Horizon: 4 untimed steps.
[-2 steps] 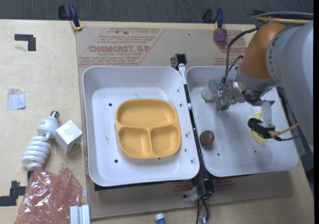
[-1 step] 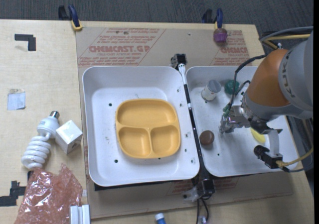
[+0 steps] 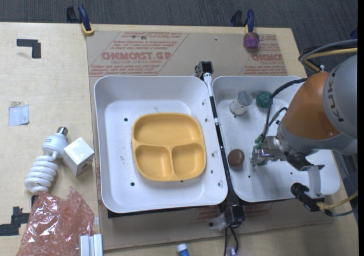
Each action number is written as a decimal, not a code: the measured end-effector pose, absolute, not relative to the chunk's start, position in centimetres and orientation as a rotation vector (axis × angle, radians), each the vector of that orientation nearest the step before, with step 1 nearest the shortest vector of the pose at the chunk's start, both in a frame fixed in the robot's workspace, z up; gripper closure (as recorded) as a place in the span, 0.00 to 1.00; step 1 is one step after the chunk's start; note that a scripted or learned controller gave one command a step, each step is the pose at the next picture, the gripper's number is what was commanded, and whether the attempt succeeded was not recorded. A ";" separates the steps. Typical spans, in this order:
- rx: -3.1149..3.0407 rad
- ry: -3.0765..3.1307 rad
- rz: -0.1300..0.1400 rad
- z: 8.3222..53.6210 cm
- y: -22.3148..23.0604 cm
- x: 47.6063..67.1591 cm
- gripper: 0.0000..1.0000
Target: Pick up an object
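Grey and orange, the arm (image 3: 318, 118) reaches in from the right over the right bin (image 3: 224, 87). Its gripper (image 3: 260, 155) sits low over that bin's floor; whether its jaws are parted or closed cannot be told from this angle, and nothing is seen held between them.

Right bin, three loose objects: one brown ball (image 3: 236, 157) just to the left of the gripper, near but seemingly apart from it; one small white cup (image 3: 241, 102) lying tilted near the far wall; one green round object (image 3: 264, 99) just beside the cup.

Left bin (image 3: 108, 135), one object: a yellow divided tray (image 3: 169, 146) with three compartments, lying flat at the centre.

Outside the bins: one spiral light bulb (image 3: 45, 164) and one white cube (image 3: 78, 156) touching or nearly so, one crumpled pink wrapper (image 3: 54, 226) in front of them, one purple object (image 3: 251, 40) on the board behind the right bin, and two blue clamps (image 3: 84, 19) at the far edge of the board.
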<state>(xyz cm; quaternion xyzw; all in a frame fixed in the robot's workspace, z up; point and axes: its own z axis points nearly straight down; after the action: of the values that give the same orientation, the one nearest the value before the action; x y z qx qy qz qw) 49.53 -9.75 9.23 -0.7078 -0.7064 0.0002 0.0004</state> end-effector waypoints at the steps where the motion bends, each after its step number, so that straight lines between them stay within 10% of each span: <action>1: -2.220 -2.225 0.000 9.3 -11.4 57.3 0.00; 2: -2.223 -2.219 0.001 9.2 -10.1 51.3 0.00; 3: -2.221 -2.225 -0.001 9.2 -9.5 54.1 0.00; 4: -2.223 -2.219 0.000 9.2 -10.4 47.7 0.00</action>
<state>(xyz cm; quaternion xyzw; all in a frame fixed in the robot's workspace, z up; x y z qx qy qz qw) 47.73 -10.41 9.22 -0.7078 -0.7064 0.0001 0.0004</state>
